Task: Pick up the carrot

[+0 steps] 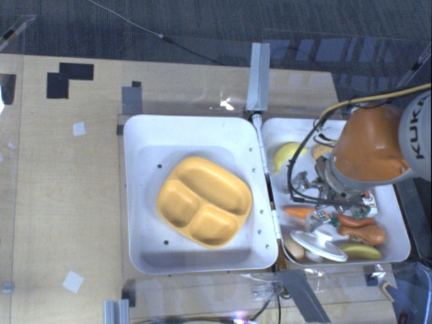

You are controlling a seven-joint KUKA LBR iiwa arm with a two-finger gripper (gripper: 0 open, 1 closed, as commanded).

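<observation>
The carrot (299, 212) is a thin orange piece lying across the middle of the right bin (403, 238), its tip pointing left. My gripper (328, 210) hangs low over the carrot's right part, under the orange wrist band (368, 144). The wrist and cables hide the spot where gripper and carrot meet. Another orange stretch (354, 220) shows to the right of the gripper; whether it belongs to the same carrot is unclear.
The right bin also holds a yellow fruit (286, 156), a brown-orange piece (366, 234), a banana (362, 252), a white disc-like object (318, 244) and a tan lump (293, 249). In the left bin (138, 181) lies a yellow divided plate (202, 200).
</observation>
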